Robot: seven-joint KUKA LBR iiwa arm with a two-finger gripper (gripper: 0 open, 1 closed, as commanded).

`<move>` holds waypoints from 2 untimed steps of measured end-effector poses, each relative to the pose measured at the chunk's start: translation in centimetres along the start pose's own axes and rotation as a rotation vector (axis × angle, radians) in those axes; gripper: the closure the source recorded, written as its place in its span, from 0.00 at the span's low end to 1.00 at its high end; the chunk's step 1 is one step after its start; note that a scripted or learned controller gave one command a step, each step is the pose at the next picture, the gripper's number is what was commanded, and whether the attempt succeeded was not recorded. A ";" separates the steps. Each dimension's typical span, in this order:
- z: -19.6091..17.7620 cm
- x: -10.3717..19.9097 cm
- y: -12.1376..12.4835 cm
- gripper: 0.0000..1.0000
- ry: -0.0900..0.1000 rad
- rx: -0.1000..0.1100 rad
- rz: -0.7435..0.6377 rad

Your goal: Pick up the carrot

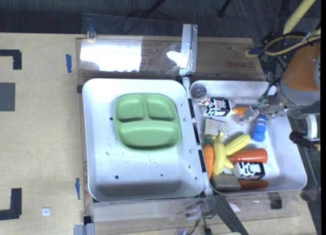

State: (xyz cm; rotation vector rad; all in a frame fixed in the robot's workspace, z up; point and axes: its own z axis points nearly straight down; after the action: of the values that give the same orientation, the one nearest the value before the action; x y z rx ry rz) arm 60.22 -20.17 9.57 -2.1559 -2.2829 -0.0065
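Note:
The carrot (208, 160) is a short orange piece lying lengthwise against the left wall of the right bin (290, 147), next to a yellow banana (219, 156). The gripper (253, 113) hangs over the back of the right bin, up and to the right of the carrot and well apart from it. It is close above a blue bottle (259, 129) and beside a small orange item (239, 110). The grey arm with its orange band (303, 74) comes in from the right.
The right bin also holds a corn cob (237, 143), a red sausage (250, 155), two black-and-white cartons (219, 107) (250, 169), a small can (198, 91) and a checkered packet (216, 126). In the left bin (97, 142) lies a green divided plate (147, 120).

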 end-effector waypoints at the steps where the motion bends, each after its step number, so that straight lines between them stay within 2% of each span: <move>1: 1.2 2.1 5.7 0.00 -0.006 0.016 0.053; 2: 1.2 5.2 6.1 0.00 -0.016 0.026 0.372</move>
State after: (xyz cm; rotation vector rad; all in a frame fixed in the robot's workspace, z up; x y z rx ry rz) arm 66.02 -14.65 8.39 -2.5348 -1.8412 0.0412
